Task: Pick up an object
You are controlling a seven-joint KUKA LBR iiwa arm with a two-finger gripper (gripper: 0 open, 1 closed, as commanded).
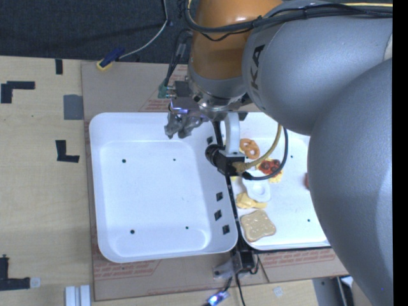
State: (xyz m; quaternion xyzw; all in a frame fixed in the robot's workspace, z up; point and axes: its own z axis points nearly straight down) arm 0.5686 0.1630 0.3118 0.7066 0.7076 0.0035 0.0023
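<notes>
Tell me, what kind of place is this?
Probably a robotics lab test bench. A big grey robot arm hangs over two shallow white bins, toy food pieces such as a pretzel and toast lie in one, and cables trail across the bench.

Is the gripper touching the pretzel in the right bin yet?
Apart. In the camera view the gripper sits over the left bin's upper edge, with bare white bin floor between it and the pretzel.

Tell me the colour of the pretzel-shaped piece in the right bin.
The pretzel is orange-brown, seen in the camera view, near the right bin's far side.
</notes>
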